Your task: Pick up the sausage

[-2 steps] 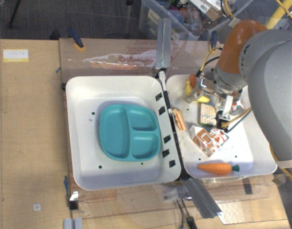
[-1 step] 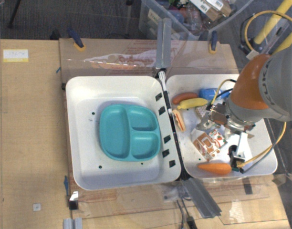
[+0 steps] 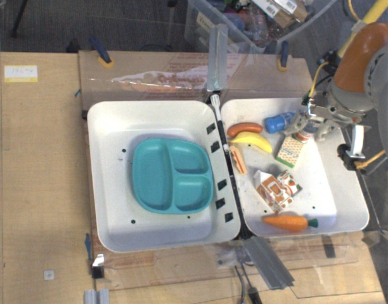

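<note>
The sausage (image 3: 244, 129), a short orange-red curved piece, lies at the back left of the right bin (image 3: 346, 198). It touches the yellow banana (image 3: 255, 143) just in front of it. My gripper (image 3: 310, 124) hangs low over the back right part of that bin. It is well to the right of the sausage, beyond a blue toy (image 3: 279, 121) and above a small cream carton (image 3: 290, 149). I see nothing of the sausage in the gripper.
The left bin (image 3: 105, 170) holds a teal divided plate (image 3: 172, 176). The right bin also holds a thin striped piece (image 3: 238, 162) by the divider, a red-and-white box (image 3: 278, 190) and a carrot (image 3: 288, 222) at the front. A clear tub of clutter (image 3: 260, 5) stands behind the bins.
</note>
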Motion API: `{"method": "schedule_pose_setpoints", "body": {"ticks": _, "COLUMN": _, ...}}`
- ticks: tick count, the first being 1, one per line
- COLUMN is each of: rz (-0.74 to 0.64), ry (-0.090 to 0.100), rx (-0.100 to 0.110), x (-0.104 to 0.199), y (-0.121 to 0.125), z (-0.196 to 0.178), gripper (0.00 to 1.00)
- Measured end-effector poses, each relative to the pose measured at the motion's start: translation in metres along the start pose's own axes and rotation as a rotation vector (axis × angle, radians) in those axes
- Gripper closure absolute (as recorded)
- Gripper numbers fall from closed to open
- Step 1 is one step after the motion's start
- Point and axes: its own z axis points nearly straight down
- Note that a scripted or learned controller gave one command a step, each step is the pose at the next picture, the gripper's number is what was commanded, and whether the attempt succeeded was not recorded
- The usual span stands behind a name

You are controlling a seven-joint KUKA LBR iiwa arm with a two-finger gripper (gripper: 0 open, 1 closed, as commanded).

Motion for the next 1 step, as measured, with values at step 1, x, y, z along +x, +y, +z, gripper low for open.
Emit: {"method": "schedule_pose_setpoints", "body": {"ticks": 1, "rz": -0.038, "ry": 0.001, "rx": -0.009, "x": 0.0675, "y": -0.0518, "z": 0.0162, "gripper": 0.0}}
